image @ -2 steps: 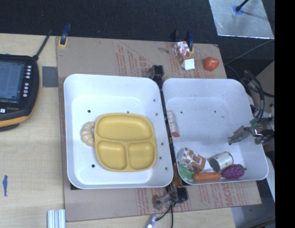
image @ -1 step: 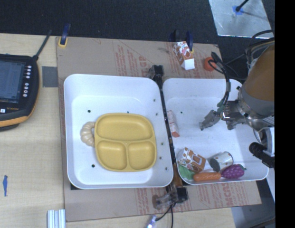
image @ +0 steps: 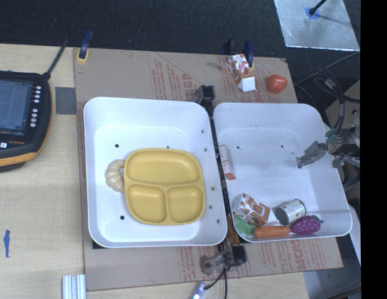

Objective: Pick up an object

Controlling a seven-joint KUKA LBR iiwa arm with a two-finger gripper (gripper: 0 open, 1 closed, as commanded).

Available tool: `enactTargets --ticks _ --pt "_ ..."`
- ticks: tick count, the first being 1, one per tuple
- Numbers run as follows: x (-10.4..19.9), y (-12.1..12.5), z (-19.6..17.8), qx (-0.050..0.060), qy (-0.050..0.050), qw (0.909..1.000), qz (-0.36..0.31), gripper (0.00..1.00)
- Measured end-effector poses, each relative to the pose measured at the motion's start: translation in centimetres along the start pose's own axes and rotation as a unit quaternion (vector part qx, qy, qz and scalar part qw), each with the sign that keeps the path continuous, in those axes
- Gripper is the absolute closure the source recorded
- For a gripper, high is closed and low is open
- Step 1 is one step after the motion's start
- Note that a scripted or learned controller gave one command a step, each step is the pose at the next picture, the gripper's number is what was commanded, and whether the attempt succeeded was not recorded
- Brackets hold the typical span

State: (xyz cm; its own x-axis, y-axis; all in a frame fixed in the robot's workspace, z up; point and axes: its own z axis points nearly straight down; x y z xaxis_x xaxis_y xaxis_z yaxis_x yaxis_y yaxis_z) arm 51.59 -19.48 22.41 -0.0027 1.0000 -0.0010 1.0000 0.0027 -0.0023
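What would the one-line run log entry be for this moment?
hand: over right bin's right side, holding nothing | carrot, grapes, can: bin's near edge | yellow tray: left bin

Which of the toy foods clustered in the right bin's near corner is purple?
The bunch of grapes, at the right end of the cluster. Beside it lie an orange carrot and a silver can.

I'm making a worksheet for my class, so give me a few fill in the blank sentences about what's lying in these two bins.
1. The yellow divided tray lies in the ____ bin.
2. The purple grapes lie in the ____ bin.
3. The red tomato rests outside the bins on the ____.
4. The tray has ____ compartments.

Missing words: left; right; cardboard; three
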Motion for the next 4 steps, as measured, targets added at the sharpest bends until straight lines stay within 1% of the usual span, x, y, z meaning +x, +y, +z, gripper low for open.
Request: enactTargets --ticks 1,2,3,4 --pt "2.4 -4.1 12.5 0.001 0.000 1.0000 -0.001 0.00" --pt "3.2 5.2 6.8 -0.001 0.001 1.0000 -0.001 0.00" --pt "2.6 -4.1 12.4 0.002 0.001 1.0000 -0.001 0.00" --pt "2.5 7.9 13.2 -0.001 0.001 1.0000 0.000 0.00"
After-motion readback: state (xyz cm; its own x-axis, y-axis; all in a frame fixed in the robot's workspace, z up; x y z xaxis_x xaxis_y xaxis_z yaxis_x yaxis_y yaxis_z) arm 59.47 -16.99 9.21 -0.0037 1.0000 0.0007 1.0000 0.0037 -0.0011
